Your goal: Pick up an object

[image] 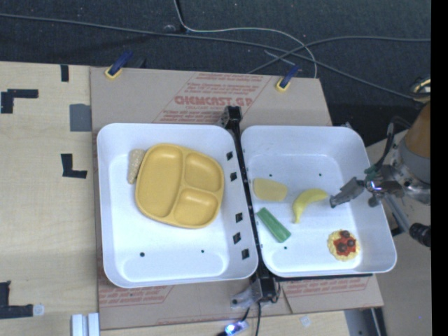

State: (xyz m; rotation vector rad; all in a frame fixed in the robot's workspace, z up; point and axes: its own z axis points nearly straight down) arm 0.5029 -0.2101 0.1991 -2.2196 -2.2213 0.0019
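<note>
A wooden bench (pixel 42 208) topped with brown cardboard (pixel 210 96) carries two white bins side by side. In the left bin (pixel 112 208), a yellow divided plate (pixel 179 185) sits near the upper edge, a tan slab (pixel 134 165) tucked under its left rim. In the right bin (pixel 308 145), a pale yellow piece (pixel 269 190), a green stick (pixel 273 225) and a banana (pixel 306 201) cluster mid-floor; a small pizza (pixel 343 244) lies near the lower right corner. The gripper (pixel 348 192) hovers at the right edge, just beside the banana, holding nothing; how far it is open cannot be told.
</note>
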